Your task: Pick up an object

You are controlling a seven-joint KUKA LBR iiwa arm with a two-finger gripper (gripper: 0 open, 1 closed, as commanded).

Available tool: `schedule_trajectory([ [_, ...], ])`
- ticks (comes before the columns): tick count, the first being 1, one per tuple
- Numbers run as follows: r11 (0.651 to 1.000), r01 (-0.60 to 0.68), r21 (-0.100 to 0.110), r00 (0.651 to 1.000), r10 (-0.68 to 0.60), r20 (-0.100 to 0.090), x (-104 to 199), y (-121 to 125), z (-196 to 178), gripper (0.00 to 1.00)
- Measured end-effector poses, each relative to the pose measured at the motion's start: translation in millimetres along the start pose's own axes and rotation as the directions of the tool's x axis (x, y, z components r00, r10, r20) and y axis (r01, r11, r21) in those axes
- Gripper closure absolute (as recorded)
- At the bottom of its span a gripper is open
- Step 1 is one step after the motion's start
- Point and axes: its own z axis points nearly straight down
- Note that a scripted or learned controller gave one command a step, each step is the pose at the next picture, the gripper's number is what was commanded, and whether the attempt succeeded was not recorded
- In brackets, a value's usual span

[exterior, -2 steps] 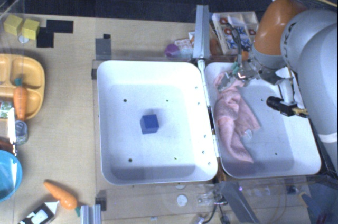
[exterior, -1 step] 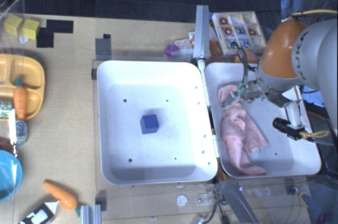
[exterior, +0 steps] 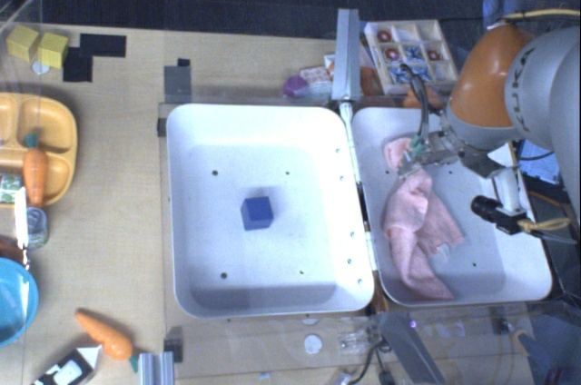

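Note:
A pink cloth [exterior: 416,229] lies crumpled in the right bin [exterior: 517,274], stretching from the bin's upper left down to its front. My gripper [exterior: 418,153] is low over the cloth's upper end and right against it, below the orange band of the arm [exterior: 481,88]. Whether the cloth is gripped is hidden by the wrist. A small blue cube [exterior: 258,212] sits alone near the middle of the left bin [exterior: 209,147], far from the gripper.
A metal divider [exterior: 345,56] runs between the bins at the back. A box of small items [exterior: 408,54] lies behind the right bin. On the bench at left are a yellow tray [exterior: 50,124], carrots [exterior: 107,333] and a blue bowl [exterior: 14,301].

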Motion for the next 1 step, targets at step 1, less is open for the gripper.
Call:
schedule_trajectory([
  [1,0.959,0.284,0.009,0.959,-0.284,-0.006,13.3,53.9,-82.6,1.00],
])
